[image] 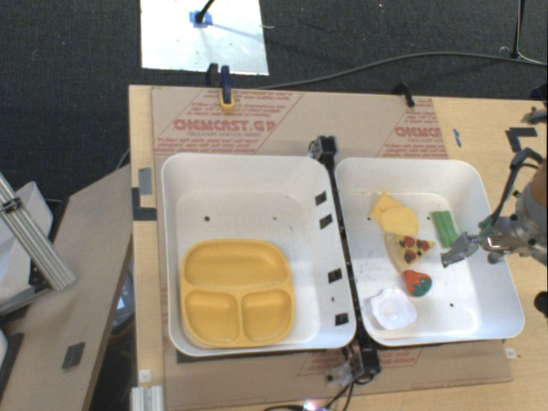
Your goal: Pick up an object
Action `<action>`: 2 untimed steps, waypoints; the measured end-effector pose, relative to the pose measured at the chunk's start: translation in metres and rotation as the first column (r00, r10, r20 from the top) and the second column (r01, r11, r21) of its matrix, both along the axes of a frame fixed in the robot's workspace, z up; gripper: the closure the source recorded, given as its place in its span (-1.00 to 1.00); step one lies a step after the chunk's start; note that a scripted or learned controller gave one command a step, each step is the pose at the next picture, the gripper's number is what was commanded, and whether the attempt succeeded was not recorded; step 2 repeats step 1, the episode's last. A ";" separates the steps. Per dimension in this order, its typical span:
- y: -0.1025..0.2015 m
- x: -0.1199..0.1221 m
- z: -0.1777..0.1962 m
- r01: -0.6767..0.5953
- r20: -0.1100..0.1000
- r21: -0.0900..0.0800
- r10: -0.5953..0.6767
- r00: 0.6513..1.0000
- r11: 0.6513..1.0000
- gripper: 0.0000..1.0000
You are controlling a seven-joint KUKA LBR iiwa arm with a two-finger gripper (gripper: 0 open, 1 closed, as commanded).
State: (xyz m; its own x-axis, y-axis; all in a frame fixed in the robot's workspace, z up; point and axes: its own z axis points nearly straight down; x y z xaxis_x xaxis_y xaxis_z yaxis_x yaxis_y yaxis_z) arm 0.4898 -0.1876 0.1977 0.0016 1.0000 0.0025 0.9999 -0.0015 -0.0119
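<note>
Gripper (456,251) sat low over the right bin (497,315), reaching in from the right; we couldn't tell its state and saw nothing in it. Nearest candidate was the green block (444,227), just up-left of the tip, almost touching, long axis running near-to-far in the bin. Pizza slice (408,248) lay just left of the tip, strawberry (418,282) down-left, yellow pieces (394,217) further up-left, white cup (391,308) near the front edge. We counted one block, one slice, one strawberry, one cup. Left bin (184,195) held one yellow divided tray (238,292), well apart.
</note>
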 end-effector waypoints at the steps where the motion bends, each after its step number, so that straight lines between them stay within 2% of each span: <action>1: 0.001 0.003 0.007 -0.005 0.013 -0.003 0.005 1.000 1.000 -1.00; 2: 0.001 0.003 0.007 -0.005 0.013 -0.003 0.005 1.000 1.000 -1.00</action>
